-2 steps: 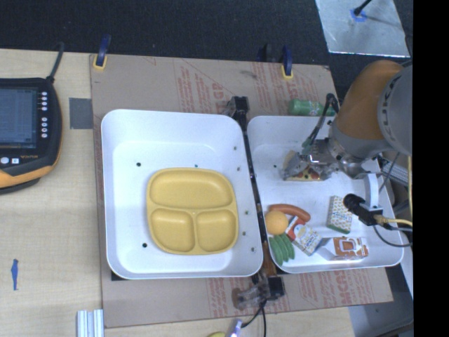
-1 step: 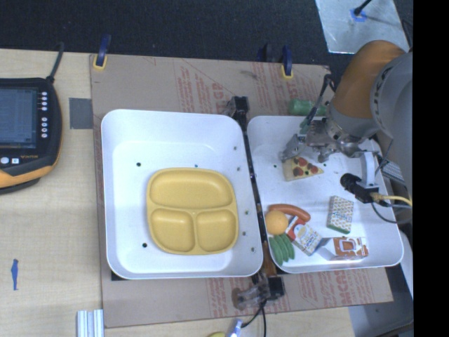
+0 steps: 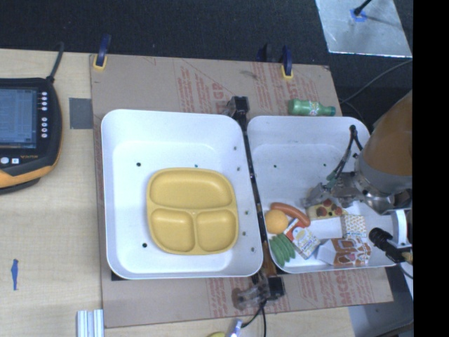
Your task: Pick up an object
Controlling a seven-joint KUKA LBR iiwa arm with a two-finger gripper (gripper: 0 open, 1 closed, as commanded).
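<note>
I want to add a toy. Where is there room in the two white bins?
The right bin is bare across its far half. The left bin has a bare strip around the yellow tray. It is crowded in the right bin's near part, where the toy pile lies by the claw.

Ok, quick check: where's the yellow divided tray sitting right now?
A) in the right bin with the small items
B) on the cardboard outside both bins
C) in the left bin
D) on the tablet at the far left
C: the yellow divided tray lies flat in the left bin, while the small items are piled in the right bin.
</note>
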